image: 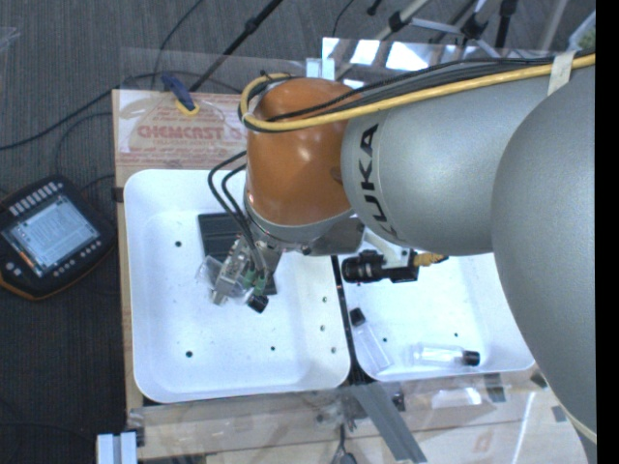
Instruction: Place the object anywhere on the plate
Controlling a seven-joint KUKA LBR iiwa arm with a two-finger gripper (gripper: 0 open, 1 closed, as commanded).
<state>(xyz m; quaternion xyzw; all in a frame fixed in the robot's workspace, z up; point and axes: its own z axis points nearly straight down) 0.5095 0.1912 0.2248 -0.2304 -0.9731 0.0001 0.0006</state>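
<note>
Pendant (50, 235) with a lit screen lies on the dark floor at nine o'clock, off the counter (131, 259). Next comes the left bin (164, 356), where the gripper (235, 280) hangs low near the middle beside a dark flat piece (219, 228); whether it holds anything cannot be told. The grey arm (455, 153) with its orange band (295, 153) crosses from three o'clock. In the right bin (503, 365), a clear tube with a black cap (442, 356) lies toward five o'clock, well apart from the gripper.
</note>
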